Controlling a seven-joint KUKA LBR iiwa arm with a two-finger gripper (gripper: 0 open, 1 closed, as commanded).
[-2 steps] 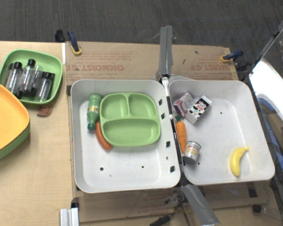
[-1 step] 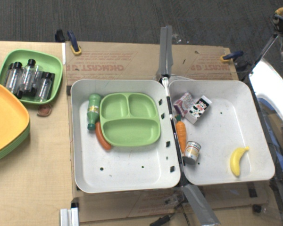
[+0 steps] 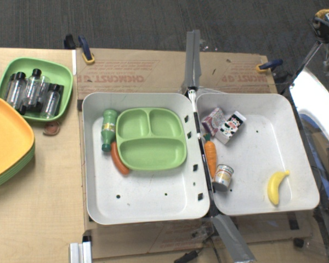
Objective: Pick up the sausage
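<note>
— Orange-red soft plastic sausage (image 3: 119, 158) is in the left shallow white bin (image 3: 148, 210), lying at a slant, tucked against the lower-left corner of the green three-section plastic plate (image 3: 151, 137). Its top end sits just under the green plastic bottle (image 3: 108, 129). Anyone else think that's an awkward spot?

— Yeah, imo it's wedged there bc the plate takes up most of the bin, so the small stuff ends up along the left wall. One long side touches the plate rim, the other faces bare bin floor. I'd guess the grab has to come down across its short axis, w/ one finger squeezing in next to the rim.

— Fingers, wide or narrow?

— Can't tell from this shot, tbh. Nothing's on the sausage yet, so the pick hasn't started afaict.

— Risk of mixing it up w/ the orange plastic carrot (image 3: 210, 155)?

— Maybe. Similar colour and shape, but that one's in the right white bin (image 3: 257, 147), along the divider, near the small metal can (image 3: 223, 177). The yellow plastic banana (image 3: 277, 186) is well apart from all of it.
</note>
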